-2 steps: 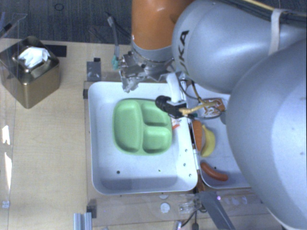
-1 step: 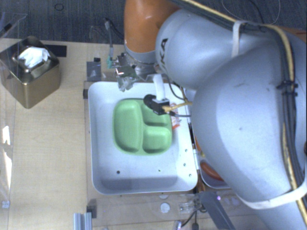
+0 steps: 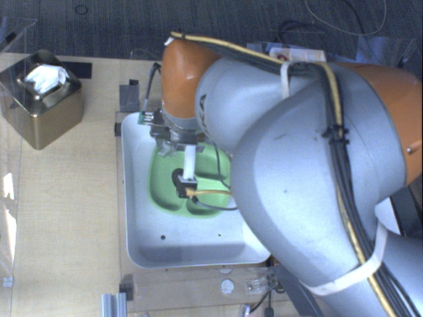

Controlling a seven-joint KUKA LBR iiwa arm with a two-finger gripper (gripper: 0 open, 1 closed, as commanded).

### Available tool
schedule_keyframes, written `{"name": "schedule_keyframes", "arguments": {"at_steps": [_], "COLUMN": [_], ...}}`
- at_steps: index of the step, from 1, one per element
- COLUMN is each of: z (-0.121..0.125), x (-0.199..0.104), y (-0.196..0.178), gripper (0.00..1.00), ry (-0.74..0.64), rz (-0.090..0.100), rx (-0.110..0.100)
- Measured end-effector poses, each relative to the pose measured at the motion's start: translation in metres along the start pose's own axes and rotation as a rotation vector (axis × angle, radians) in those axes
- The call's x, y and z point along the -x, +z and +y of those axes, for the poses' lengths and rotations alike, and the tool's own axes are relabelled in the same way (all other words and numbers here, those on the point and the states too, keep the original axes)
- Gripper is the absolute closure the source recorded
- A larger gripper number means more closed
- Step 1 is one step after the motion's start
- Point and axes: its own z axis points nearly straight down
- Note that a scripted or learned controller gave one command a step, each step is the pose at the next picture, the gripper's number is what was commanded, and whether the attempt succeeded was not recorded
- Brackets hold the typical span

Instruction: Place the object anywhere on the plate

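Far left on the worktop (image 3: pixel 59 230): brass-coloured box (image 3: pixel 41 107) with crumpled white tissue (image 3: pixel 46 78) in it. Next, the white bin (image 3: pixel 178 249), with the green plate (image 3: pixel 162 183) lying flat in its upper half. The end effector (image 3: pixel 180 149) sits over the plate's upper middle; can't tell if it's spread or closed. Object hidden, can't locate it. The grey arm (image 3: pixel 310 177) covers everything to the right.
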Motion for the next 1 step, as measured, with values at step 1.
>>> {"name": "schedule_keyframes", "arguments": {"at_steps": [1], "z": [-0.0733], "x": [-0.0038], "y": [0.0037], "gripper": [1.0], "ry": [0.283], "rz": [0.009], "rx": [0.01]}}
